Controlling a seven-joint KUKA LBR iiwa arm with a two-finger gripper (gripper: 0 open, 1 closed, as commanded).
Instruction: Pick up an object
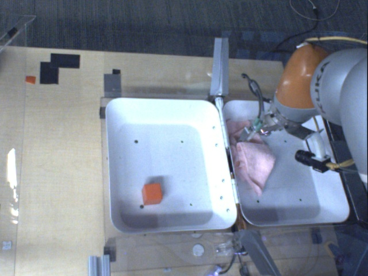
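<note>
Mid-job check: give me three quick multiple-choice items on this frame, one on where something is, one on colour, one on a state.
1. Where is the orange block?
A. Left bin
B. Right bin
C. On the bench outside the bins

2. What colour is the cloth?
A. Blue
B. Pink
C. Green

3. How does the cloth lie?
A. Folded in a neat square
B. Crumpled in a heap
C. Hanging over the bin's outer rim

Key:
1 A, the block sits near the front of the left bin.
2 B, the cloth in the right bin is pale pink.
3 B, it lies bunched and creased by the divider, with the tool at its top end.
</note>
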